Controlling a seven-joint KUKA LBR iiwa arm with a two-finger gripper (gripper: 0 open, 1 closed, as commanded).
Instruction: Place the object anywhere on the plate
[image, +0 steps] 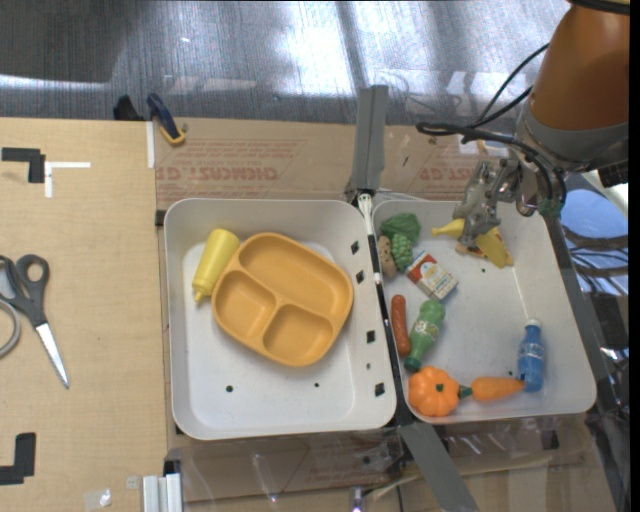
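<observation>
The tool (478, 222) hangs over the far part of the right bin (560, 330), right at the yellow banana (480, 240). It appears to be closed on the banana, whose one tip pokes out to the view's left of the fingers while the thicker end lies toward the near right. The banana's long axis therefore runs slantwise, from upper left to lower right in the camera view, roughly crosswise to the fingers; whether it is lifted off the bin floor cannot be told.

From the tool, the orange plate (285, 298) lies well apart, to the view's left and somewhat nearer the camera, in the left bin (200, 400) across the divider between the two. A yellow bottle (213, 262) leans against the plate's far-left rim. The plate's three compartments are bare, so any of them would probably serve as a landing spot.
</observation>
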